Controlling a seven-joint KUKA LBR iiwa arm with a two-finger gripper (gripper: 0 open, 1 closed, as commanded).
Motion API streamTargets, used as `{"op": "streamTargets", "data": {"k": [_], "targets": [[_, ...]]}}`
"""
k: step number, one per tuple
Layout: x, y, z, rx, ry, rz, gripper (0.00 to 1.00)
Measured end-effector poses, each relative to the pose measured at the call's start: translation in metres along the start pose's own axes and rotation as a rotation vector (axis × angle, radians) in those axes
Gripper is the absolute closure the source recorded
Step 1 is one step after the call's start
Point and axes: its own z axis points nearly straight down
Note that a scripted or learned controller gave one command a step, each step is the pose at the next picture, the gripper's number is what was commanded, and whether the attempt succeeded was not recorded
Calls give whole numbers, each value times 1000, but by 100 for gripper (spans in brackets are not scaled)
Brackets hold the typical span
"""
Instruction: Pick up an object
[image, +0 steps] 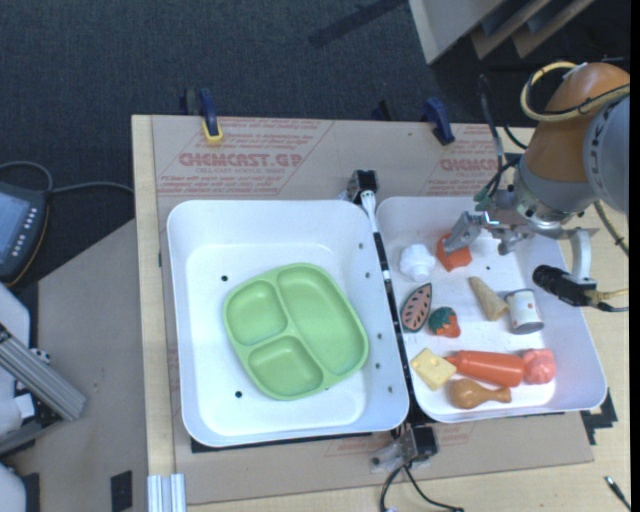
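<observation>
Counter (150, 300) carries two white bins: the left bin (190, 240) holds a green divided plate (293, 330), the right bin (580, 350) toy foods. The hand (478, 230) hangs over a small orange block (454, 254), seemingly touching it; whether its grip is open or closed I cannot tell.

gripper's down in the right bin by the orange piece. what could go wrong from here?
1. The gripper sits over the back of the right bin, beside the small orange-red piece; a close could clip its edge and knock it away rather than hold it.
2. The white piece lies close by and may get shoved.
3. The arm reaches in over the bin's rim, so a sideways move could catch the wall.
</observation>
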Motion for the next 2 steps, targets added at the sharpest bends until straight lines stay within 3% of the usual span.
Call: {"op": "streamTargets", "data": {"k": [1, 2], "targets": [[1, -1, 45, -1, 0, 1, 0], [1, 1, 31, -9, -2, 0, 100]]}}
